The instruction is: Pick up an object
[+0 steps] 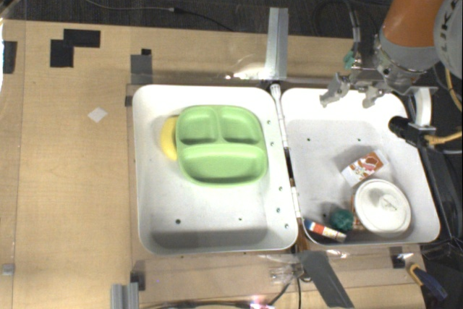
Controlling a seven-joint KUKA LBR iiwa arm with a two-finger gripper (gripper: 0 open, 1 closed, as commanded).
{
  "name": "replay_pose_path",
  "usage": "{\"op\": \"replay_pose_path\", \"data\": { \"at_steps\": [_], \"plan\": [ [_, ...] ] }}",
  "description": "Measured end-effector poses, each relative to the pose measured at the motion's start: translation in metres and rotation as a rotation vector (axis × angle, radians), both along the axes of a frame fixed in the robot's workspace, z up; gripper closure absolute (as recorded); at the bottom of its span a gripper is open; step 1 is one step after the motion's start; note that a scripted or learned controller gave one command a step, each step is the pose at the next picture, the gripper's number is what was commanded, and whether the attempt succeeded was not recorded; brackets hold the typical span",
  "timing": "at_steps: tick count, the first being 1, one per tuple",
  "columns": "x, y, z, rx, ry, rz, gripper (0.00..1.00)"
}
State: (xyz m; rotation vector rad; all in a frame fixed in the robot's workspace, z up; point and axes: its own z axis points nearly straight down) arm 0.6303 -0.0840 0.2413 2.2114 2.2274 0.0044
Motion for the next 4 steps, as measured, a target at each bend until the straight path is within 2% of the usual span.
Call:
{"op": "replay_pose_path", "data": {
  "at_steps": [1, 2, 3, 4],
  "plan": [
    [-0.055, -0.042, -0.137, 0.0, 0.002, -0.128, 0.0],
    [-0.032, -0.08, -0.154, -0.001, -0.003, 0.046, 0.0],
    [-0.098, -0.092, -0.153, -0.004, -0.004, 0.135, 0.0],
    [-0.124, -0.1, -0.153, -0.005, -0.01, 0.239, 0.0]
  ]
}}
